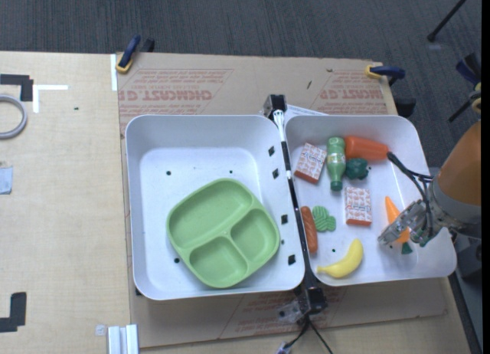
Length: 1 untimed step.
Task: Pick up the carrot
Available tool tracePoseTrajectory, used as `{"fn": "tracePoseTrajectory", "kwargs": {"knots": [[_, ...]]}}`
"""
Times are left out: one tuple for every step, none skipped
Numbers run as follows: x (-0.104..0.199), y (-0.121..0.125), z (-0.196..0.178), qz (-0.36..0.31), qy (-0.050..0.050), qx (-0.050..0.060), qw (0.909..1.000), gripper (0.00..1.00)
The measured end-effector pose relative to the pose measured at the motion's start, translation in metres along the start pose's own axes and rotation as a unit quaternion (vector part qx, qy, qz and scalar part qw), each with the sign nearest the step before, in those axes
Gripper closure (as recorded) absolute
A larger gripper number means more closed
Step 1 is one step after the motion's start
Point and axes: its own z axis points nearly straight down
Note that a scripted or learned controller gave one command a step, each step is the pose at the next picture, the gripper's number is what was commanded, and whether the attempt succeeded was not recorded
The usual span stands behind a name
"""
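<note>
The arm [465, 184] reached in from the right, low over the right bin [436, 268], its gripper [404, 234] tilted down at the bin's right side. Whether the fingers were spread or pinching could not be told. The carrot [392, 211], small and orange with a green tip, lay touching them.

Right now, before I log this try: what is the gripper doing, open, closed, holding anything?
Gripper: down in the right bin at the carrot; open or closed cannot be told, nor whether it holds the carrot.
</note>
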Motion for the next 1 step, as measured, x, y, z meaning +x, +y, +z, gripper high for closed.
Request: {"fn": "tracePoseTrajectory", "kwargs": {"knots": [[0.0063,0.0584,0.0000,-0.130,0.000,0.000,0.9915,1.00]]}}
